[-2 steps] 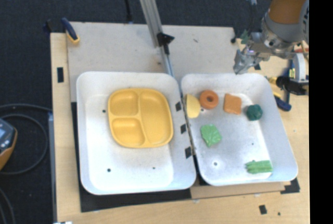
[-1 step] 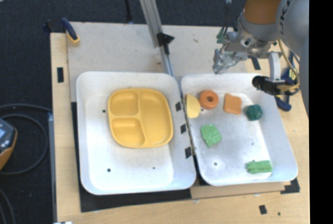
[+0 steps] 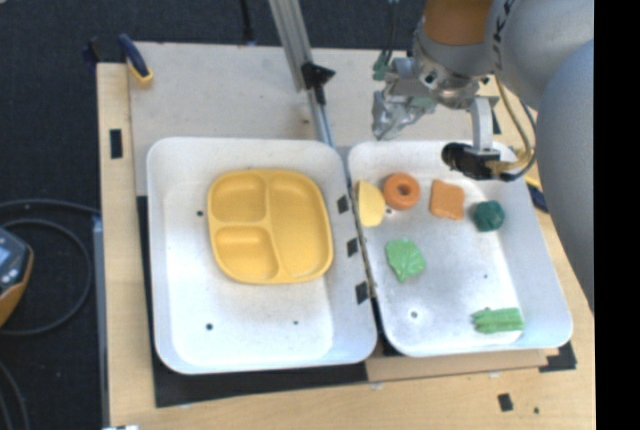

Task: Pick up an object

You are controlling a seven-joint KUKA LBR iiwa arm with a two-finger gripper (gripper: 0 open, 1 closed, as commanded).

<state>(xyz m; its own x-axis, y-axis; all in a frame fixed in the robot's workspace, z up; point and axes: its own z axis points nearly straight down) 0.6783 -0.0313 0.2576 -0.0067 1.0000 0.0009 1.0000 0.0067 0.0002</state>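
Gripper: finger state indiscernible, nothing visibly held. Orange ring just below it. Yellow piece beside ring.

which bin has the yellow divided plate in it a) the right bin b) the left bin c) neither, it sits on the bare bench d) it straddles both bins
b) the yellow divided plate lies flat inside the left bin, while the right bin holds the small items such as the orange ring and the green block.
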